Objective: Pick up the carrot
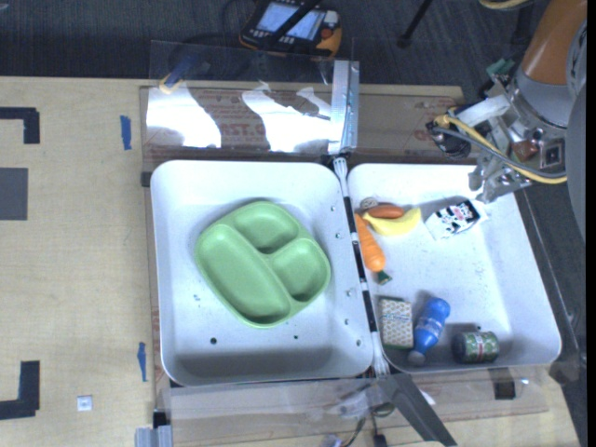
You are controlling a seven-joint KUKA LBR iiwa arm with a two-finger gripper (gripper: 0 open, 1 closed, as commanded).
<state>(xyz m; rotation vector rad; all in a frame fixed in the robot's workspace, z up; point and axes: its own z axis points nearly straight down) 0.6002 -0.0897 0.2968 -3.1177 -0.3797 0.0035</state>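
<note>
Right bin [521,277]: carrot [372,248] flat against left wall, below banana [391,219], untouched; tool [494,182] at far right rim, well apart from carrot, grip state cannot be told, presumably parked clear before approach.

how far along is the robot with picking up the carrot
Nothing looks done yet: the carrot lies in the right bin, against its left wall, just below the banana. In hand: the gripper hangs over the bin's upper right corner, apart from the carrot. Left to do: reach across, grasp it and lift.
</note>
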